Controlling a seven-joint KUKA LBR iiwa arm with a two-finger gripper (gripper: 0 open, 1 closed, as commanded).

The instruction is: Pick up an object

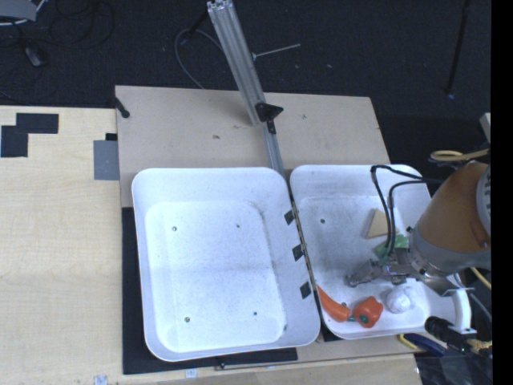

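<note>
Camera view, progress: the pick is not yet done. No object sits between the fingers, and every item rests on the floor of the right bin (337, 184). The left bin (208, 184) is not involved at this stage. What remains, by my judgement, is to settle on one object, close on it and lift it clear.

Candidate objects, all in the right bin:
- An orange-red pepper-like piece (368, 310), near the front rim.
- An orange carrot-like strip (330, 304), just beside the pepper-like piece, toward the divider between the bins.
- A pale rounded lump (398, 301), near the front right corner, partly under the arm.
- A tan flat piece (377, 224), further back, well apart from the others.
- A small green item (396, 242), close against the arm; its shape is too small to tell.

Camera view, arm pose: the arm (453, 215) reaches in from the right, its wrist low over the right half of the right bin. The gripper (370, 274) points toward the divider, nearly level, above the pepper-like piece and beside the pale lump. Whether the claw is released or clenched cannot be told; the metal parts blur together. A black cable (388, 195) loops behind the wrist.
</note>
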